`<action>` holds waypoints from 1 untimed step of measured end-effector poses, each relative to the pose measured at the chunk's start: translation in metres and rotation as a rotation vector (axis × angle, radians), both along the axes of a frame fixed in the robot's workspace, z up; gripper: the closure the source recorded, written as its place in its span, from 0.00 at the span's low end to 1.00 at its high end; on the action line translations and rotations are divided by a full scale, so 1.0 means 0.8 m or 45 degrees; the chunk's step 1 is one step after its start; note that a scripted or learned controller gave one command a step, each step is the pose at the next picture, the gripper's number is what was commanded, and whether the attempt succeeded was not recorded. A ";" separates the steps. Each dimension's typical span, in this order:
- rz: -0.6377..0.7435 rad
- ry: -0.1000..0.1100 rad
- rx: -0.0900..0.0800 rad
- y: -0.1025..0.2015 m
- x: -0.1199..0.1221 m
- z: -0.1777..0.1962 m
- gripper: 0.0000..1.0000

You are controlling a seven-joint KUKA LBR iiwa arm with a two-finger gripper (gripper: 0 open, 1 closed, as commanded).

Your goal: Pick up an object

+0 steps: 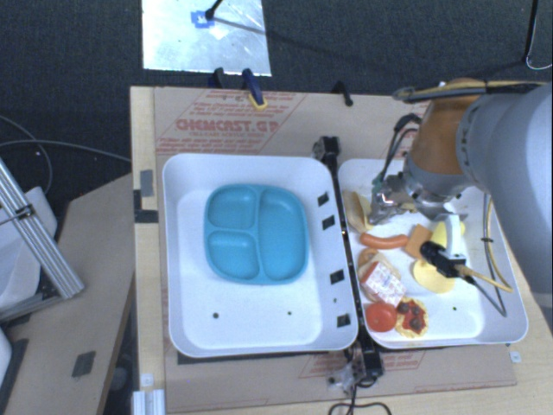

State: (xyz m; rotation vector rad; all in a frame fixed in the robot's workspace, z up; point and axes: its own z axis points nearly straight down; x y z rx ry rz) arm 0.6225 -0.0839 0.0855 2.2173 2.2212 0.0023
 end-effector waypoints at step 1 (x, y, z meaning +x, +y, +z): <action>-0.001 0.006 0.001 0.002 -0.026 -0.002 1.00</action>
